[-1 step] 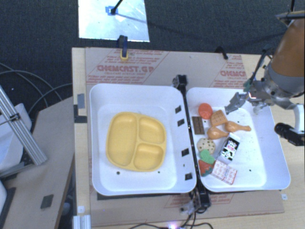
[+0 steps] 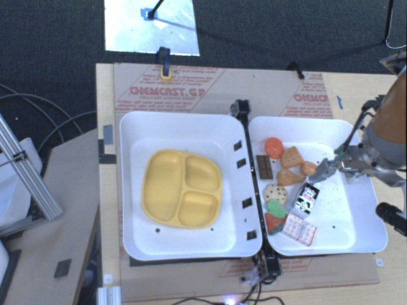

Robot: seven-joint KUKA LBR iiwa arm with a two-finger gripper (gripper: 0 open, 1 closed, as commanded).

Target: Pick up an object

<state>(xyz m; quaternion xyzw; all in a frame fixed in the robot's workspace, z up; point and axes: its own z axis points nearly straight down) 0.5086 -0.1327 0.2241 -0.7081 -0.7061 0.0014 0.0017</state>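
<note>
Two white bins side by side on a bench, the arm over the right one.

Left bin (image 2: 137,138) holds a yellow three-compartment plate (image 2: 180,187). Right bin (image 2: 362,234) holds small items bunched along its left side: orange-brown bread-like pieces (image 2: 294,157), a red round piece (image 2: 274,147), a black-and-white packet (image 2: 308,199), a red-and-white packet (image 2: 299,229), a chocolate bar (image 2: 263,166). The gripper (image 2: 325,168) hangs low just beside the bread-like pieces; whether its fingers are spread or closed I cannot tell.
</note>
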